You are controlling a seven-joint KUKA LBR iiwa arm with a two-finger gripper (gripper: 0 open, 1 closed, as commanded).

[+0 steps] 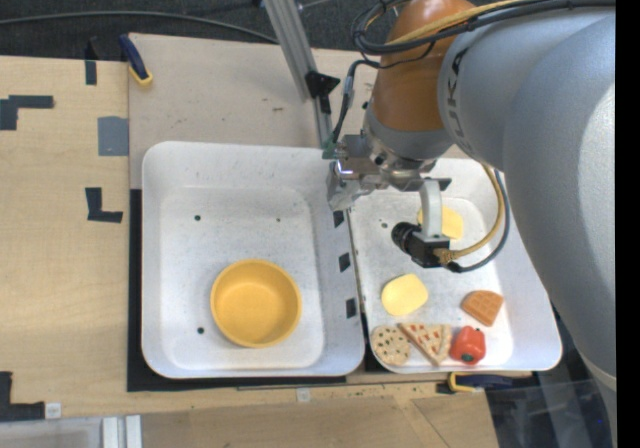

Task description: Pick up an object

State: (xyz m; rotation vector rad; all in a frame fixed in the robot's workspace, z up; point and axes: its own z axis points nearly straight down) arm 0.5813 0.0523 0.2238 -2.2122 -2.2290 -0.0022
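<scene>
A yellow bowl point(256, 302) stands in the left bin point(180, 186), near its front. The right bin point(535, 336) holds a pale yellow lump point(404, 294), a round cookie point(390, 344), a toast-like wedge point(428, 341), a red pepper-like piece point(467, 344) and an orange-brown piece point(482, 307). Another yellow piece point(452, 224) lies farther back, partly hidden by the robot's bracket. My gripper point(345, 186) hangs over the far part of the divide between the two bins, below the orange wrist. Nothing shows held in it.
A slanted grey metal bar point(285, 26) runs down from the top toward the gripper. The big grey arm covers the right side of the view. A blue and yellow clamp point(135, 61) sits at the bench's far left corner.
</scene>
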